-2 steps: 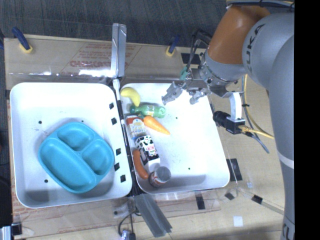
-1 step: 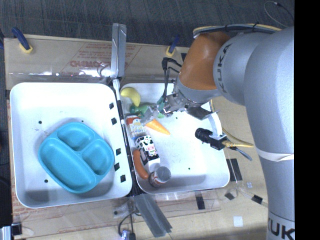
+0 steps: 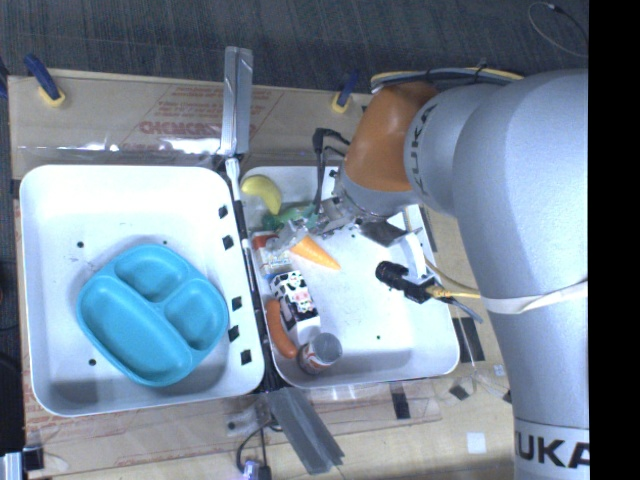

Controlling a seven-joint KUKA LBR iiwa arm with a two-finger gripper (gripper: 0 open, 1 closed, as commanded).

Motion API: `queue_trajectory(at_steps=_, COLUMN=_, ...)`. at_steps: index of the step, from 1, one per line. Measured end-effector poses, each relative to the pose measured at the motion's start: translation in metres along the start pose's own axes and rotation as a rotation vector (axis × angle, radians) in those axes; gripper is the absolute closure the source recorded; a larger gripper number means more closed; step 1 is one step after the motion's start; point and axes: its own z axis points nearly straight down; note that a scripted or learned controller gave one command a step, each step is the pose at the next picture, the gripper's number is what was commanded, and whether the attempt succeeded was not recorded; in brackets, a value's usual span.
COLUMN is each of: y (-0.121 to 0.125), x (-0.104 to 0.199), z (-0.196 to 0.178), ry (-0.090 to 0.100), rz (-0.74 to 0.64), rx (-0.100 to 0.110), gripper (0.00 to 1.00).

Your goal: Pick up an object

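- Note the orange carrot [image 3: 316, 253] near the right bin's [image 3: 440, 353] far-left corner, crowded by a yellow fruit [image 3: 260, 192].
- The gripper [image 3: 325, 218] sits just above it; you cannot tell the finger state.
- Expect a risk: clutter may deflect the grasp.

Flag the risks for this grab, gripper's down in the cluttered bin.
1. The gripper sits where the carrot, a yellow fruit and something green crowd together; it could nudge or pinch the wrong one.
2. These lie near the right bin's left wall, so a finger may catch it.
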Motion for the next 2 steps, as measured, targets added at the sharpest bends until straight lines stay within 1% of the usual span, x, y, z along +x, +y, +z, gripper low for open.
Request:
queue_trajectory(at_steps=1, y=0.001, x=0.001, z=-0.011, ry=0.002, rz=-0.005, rx=-0.001, gripper=1.00)
queue_trajectory(at_steps=2, y=0.058, x=0.033, z=-0.141, ry=0.001, rz=0.073, rx=0.006, gripper=1.00)
